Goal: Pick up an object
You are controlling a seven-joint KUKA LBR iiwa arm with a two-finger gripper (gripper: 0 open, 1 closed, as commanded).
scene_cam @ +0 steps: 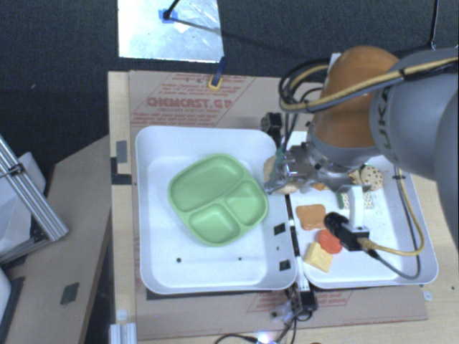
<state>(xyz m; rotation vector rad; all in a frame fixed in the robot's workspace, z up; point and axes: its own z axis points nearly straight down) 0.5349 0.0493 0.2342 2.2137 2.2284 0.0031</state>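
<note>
Camera view: two shallow white bins sit side by side on the bench. The left bin (154, 264) holds a smooth, glossy green plate (217, 198) with three compartments, lying flat and slightly turned. The right bin (409, 264) holds small food-shaped pieces: a flat orange square (311, 216), a red round piece (330, 242) touching a yellow wedge (318, 256), and a pale speckled piece (371, 177) partly behind the arm. The gripper (281, 172) hangs low at the bins' shared wall, over a tan rounded object (275, 168) mostly hidden beneath it. Whether it is open or grasping anything cannot be made out.
</note>
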